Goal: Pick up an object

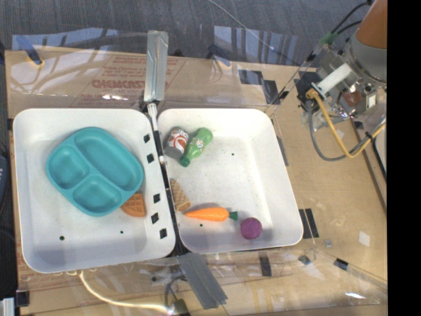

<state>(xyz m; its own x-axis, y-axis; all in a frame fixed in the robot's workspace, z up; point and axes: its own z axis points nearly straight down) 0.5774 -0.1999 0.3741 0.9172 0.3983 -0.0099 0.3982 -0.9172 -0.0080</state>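
The arm (372,48) comes in over the far right corner of the bench (329,196), partly cut off at the view's right. Its orange band (376,15) is the highest part in view, with the grey wrist (368,58) just below it. The gripper (355,103) hangs under the wrist, tilted toward the left, above bare bench near the right edge.
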